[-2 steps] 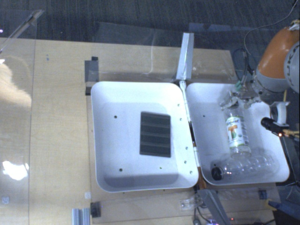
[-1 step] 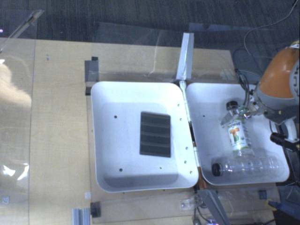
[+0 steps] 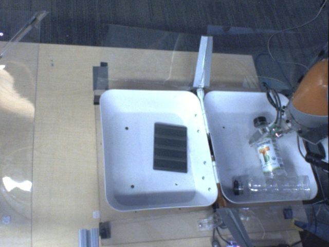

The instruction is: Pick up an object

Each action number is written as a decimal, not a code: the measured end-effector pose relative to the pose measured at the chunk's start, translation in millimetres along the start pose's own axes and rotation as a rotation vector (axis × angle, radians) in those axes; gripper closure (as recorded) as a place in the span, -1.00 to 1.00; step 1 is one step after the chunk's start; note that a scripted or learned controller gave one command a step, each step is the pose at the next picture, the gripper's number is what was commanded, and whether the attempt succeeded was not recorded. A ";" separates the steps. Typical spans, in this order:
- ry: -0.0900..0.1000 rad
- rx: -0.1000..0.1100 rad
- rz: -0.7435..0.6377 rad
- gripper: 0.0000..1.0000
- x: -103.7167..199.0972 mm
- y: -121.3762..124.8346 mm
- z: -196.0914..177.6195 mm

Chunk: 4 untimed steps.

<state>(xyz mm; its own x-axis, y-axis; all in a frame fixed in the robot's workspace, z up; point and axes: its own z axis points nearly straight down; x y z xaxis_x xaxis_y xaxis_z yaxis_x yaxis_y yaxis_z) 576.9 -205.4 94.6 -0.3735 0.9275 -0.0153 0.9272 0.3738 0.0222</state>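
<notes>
A small clear bottle (image 3: 267,152) with an orange and green label and a black cap lies tilted in the right bin (image 3: 226,112). A larger clear plastic bottle (image 3: 275,186) with a black cap lies on its side along that bin's front wall. A dark ribbed rectangular block (image 3: 170,147) rests flat in the middle of the left bin (image 3: 118,112). My gripper (image 3: 280,129) hangs at the right bin's right side, just right of the small bottle's neck, mostly hidden under the grey wrist and orange band (image 3: 313,92).
A metal divider post (image 3: 203,60) rises behind the seam between the bins. Black cables (image 3: 273,101) loop by the wrist over the right bin's far corner. Light wooden bench surface (image 3: 51,138) lies left of the bins.
</notes>
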 end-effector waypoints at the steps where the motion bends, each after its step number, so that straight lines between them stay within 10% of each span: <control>1: -0.001 0.000 -0.022 -1.00 10.3 -27.7 -1.2; 2: -0.007 -0.008 -0.046 -1.00 16.8 -42.3 -2.3; 3: -0.012 -0.016 -0.045 1.00 15.9 -38.6 -14.5; 4: 0.012 0.013 -0.126 1.00 98.1 -1.2 -95.2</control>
<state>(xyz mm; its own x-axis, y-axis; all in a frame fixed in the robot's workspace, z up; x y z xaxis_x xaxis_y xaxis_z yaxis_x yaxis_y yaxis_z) 536.6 -114.2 188.2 -0.4876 0.8731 -0.0055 0.8730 0.4876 0.0075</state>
